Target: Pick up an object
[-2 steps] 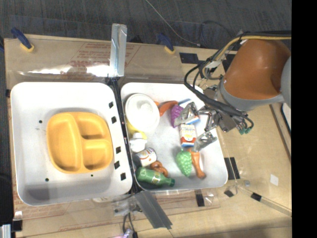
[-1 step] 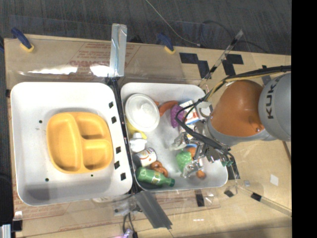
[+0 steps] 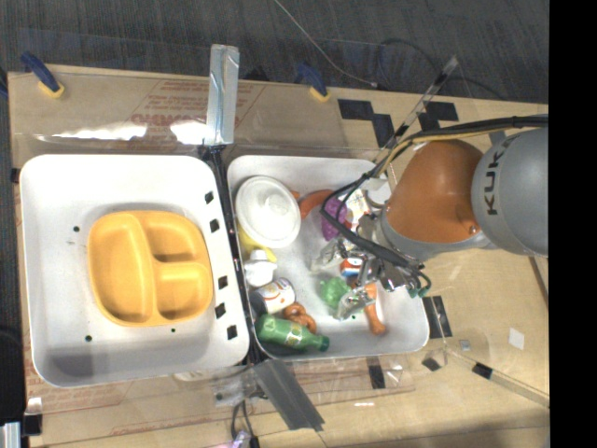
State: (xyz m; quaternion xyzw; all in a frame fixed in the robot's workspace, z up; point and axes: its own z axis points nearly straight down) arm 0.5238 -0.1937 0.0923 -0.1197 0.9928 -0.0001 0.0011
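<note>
Bench (image 3: 121,110): brown board surface under clear sheeting, blue clamps along the far edge, black tape marks at right; dark ribbed floor beyond.

Arm (image 3: 508,189): grey body with orange band, enters from the right, wrist bent down over the right bin; cables loop across its front.

Left bin (image 3: 47,250): shallow, white. Holds one yellow divided tray (image 3: 149,267), lying flat near the centre.

Right bin (image 3: 406,329): shallow, white, crowded. Its right part is hidden beneath the arm.

White bowl (image 3: 268,209): upturned, far left corner of the right bin.

Green bottle (image 3: 291,334): lying on its side along the near wall.

Gripper (image 3: 359,273): lowered among the clutter in the bin's middle; cables and small items mask the fingers, so whether they are apart or together cannot be told. Nothing is visibly held.

Small items: a purple piece (image 3: 336,215) and an orange piece (image 3: 317,201) beside the bowl; a green lump (image 3: 333,291) and an orange stick (image 3: 374,314) just by the gripper; a small white and orange figure (image 3: 273,295) near the bottle. Identities are hard to make out.
</note>
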